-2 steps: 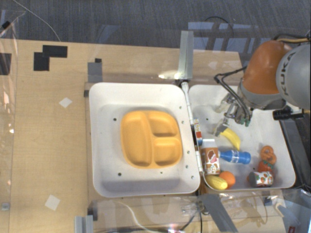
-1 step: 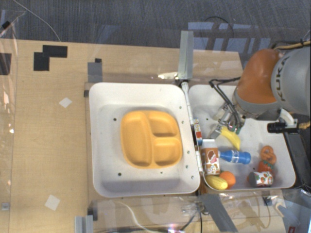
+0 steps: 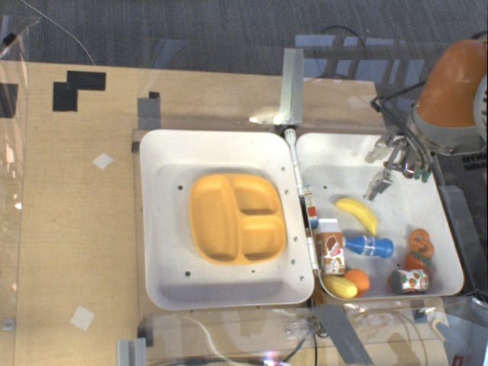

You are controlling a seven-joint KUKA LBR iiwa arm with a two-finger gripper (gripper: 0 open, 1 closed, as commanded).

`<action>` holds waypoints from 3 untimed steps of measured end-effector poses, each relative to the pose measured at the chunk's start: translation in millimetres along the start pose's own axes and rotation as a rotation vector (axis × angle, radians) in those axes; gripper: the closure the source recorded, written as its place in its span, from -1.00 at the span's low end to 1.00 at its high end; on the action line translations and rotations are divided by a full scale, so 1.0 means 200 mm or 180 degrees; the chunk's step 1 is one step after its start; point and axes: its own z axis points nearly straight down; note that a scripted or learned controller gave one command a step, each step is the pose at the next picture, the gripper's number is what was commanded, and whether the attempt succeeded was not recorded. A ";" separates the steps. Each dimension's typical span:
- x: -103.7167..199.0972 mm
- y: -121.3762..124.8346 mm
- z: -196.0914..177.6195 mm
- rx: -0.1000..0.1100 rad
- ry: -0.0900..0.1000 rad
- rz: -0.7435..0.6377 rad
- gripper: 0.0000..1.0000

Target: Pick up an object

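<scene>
Pale wooden bench under a fixed overhead camera, two shallow white bins side by side: the left bin carries a yellow divided tray, the right bin a crowd of toy groceries. Above the right bin's upper half hangs the gripper, its fingers seemingly parted and nothing between them, though they are small in the picture. Nearest below it, a little toward the bin's middle, lies a banana, apart from the fingertips. Just beyond the banana sits a blue bottle on its side; a small carton stands against the dividing wall; an orange and a second yellow fruit crowd the near-left corner; two red-and-orange items fill the near-right. Risks, as a judgement: the curved banana may roll or slip out as the fingers close, and a descent slightly off line could nudge the bottle or close on bare bin floor
</scene>
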 end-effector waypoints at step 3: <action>-0.05 -0.18 0.09 -0.0002 0.0005 -0.2210 -1.00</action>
